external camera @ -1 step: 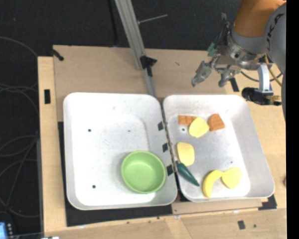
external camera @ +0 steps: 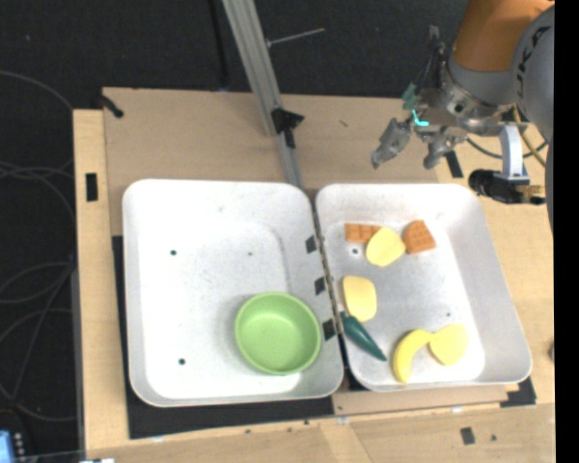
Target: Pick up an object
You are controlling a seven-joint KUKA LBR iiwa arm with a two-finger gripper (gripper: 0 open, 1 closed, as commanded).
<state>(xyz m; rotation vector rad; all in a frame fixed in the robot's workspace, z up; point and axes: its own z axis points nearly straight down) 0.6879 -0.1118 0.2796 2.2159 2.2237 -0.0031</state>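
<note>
Above the tan bench bearing two white bins, the claw hangs spread, grasping nothing.

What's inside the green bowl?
The green bowl in the left bin shows just its own green bottom. Whatever is under the bowl is covered.

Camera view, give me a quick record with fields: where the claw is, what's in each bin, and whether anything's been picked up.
claw: raised above the bench beyond the far edge of the right bin, nothing between its fingers
left bin: one green bowl, upright, near the front right corner
right bin: two orange blocks, four yellow pieces, one teal item at the left wall
contacts: far yellow piece lies between the two orange blocks
pick status: not yet done; all items rest in the bins
</note>
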